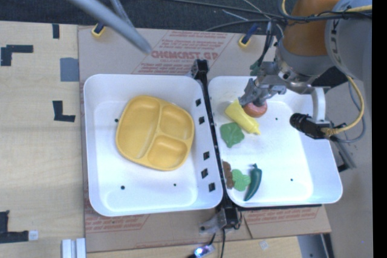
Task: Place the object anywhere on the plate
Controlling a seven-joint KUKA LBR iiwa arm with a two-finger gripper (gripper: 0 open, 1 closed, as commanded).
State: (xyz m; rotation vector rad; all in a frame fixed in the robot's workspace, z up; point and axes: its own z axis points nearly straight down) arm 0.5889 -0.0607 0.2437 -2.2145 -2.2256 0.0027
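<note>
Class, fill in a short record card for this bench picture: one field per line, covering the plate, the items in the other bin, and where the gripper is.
plate: yellow divided plate in the left bin, nothing on it
right bin contents: yellow piece, red piece, light green piece, dark green pepper, small green and brown pieces
gripper: low over the red and yellow pieces in the right bin
grip: cannot tell
task status: object not yet on plate

Two bins side by side
The plate point(155, 132) lies in the left bin point(97, 148); toy foods point(242, 124) sit in the right bin point(302, 160).
</note>
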